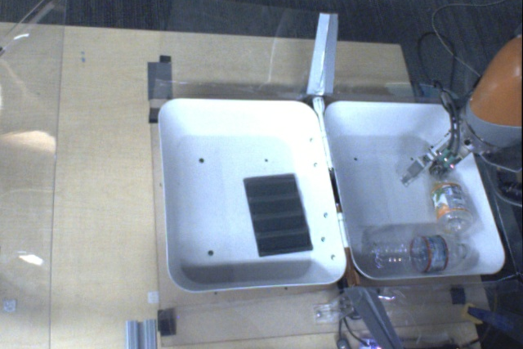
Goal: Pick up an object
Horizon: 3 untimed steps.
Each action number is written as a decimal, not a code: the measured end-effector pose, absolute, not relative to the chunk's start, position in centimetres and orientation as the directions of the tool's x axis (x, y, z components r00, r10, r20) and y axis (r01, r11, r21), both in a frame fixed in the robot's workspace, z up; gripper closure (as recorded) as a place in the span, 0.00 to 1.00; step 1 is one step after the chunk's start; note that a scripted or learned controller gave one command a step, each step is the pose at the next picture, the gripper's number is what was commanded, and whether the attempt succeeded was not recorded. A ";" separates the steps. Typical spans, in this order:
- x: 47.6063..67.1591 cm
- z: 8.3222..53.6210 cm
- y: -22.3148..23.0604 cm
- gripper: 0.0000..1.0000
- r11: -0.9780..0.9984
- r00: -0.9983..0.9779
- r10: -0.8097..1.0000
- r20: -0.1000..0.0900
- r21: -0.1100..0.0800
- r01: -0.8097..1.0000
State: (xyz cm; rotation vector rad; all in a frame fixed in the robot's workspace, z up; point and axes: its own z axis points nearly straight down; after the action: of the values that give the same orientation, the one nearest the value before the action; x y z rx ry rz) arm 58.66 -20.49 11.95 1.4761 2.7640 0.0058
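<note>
arm (500, 98): orange band | grey wrist | claw (426, 163): thin metallic

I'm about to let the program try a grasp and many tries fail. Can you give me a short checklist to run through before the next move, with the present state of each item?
1. Gripper is over the right bin: ok.
2. An object lies near it: ok, a small bottle with an orange label lies just below the gripper in the camera view.
3. Gripper holds nothing yet: cannot tell, too small to judge.
4. Second object free to reach: ok, a clear plastic bottle lies on its side along the bin's near wall.
5. The two bottles are apart: cannot tell, they lie close.
6. Black ridged pad lies flat in the left bin: ok.
</note>
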 end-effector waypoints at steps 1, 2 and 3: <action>58.6 8.9 -20.5 0.00 0.625 -0.625 0.780 -0.010 0.009 0.780; 61.0 9.0 -12.9 0.00 0.622 -0.622 0.783 -0.009 0.012 0.783; 52.4 14.8 -17.3 0.00 0.502 -0.502 0.865 -0.005 0.005 0.865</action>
State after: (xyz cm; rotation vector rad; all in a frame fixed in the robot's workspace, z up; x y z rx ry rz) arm 52.45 -17.33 14.76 1.5648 2.7163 0.0038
